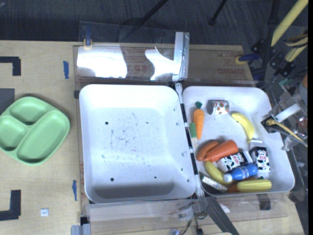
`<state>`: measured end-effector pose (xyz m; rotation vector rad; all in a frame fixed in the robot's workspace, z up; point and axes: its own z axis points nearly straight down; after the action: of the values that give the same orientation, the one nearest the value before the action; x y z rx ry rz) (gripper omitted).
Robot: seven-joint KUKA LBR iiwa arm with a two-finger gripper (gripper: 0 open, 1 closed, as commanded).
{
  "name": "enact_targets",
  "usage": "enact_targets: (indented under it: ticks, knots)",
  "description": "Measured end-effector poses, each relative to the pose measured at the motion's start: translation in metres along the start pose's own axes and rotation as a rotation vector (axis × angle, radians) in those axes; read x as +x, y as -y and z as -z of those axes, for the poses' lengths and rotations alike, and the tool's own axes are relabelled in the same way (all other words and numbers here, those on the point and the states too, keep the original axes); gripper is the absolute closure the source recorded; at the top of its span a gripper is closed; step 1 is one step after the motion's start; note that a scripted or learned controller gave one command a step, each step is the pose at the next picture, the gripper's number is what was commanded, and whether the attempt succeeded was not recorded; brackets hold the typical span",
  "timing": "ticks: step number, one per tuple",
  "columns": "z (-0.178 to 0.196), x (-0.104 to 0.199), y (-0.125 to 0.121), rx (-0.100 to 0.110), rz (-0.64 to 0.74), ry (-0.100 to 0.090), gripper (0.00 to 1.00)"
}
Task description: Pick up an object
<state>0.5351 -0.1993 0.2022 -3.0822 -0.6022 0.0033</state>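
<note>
The right bin (230,93) holds a heap of toy food. A small carrot (198,117) and a spotted can (218,107) lie near its back. A yellow banana (244,125) rests toward the right wall. Further forward, a big orange carrot (222,150), a second banana (213,171), two cow-patterned cartons (261,159), a blue bottle (243,172) and a yellow corn cob (253,185) are packed together. My gripper (292,119) hangs at the frame's right edge, over the bin's right rim and beside the banana, with nothing seen in it.
The left bin (98,106) adjoins the right one. A green divided plate (32,129) sits on the bench at far left. A clear plastic sheet (132,58) stands behind the bins. Tripod legs and cables crowd the back right.
</note>
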Motion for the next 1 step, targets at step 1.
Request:
enact_targets:
  ticks: [1]
  knots:
    - [-0.0670, -0.0431, 0.0343, 0.002, 0.021, 0.001, 0.00]
